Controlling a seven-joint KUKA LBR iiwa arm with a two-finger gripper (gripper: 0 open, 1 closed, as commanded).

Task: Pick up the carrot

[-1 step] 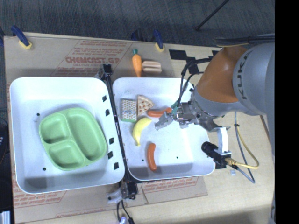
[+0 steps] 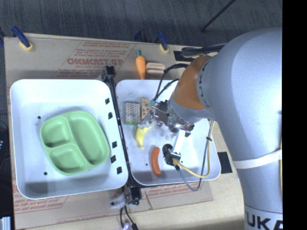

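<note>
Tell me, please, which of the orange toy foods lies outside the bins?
The carrot, green-topped, lies on the cardboard above the right bin; the orange sausage lies inside that bin.

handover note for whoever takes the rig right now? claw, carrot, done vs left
Claw: low in the right bin, over the yellow item and the patterned block; nothing seen in its grip.
Carrot: lying outside the bins on the bench, just beyond the right bin's far rim, beside a tan block.
Done: nothing; carrot not picked.
Left: lift out of the bin, move to the carrot, grasp, raise.
</note>
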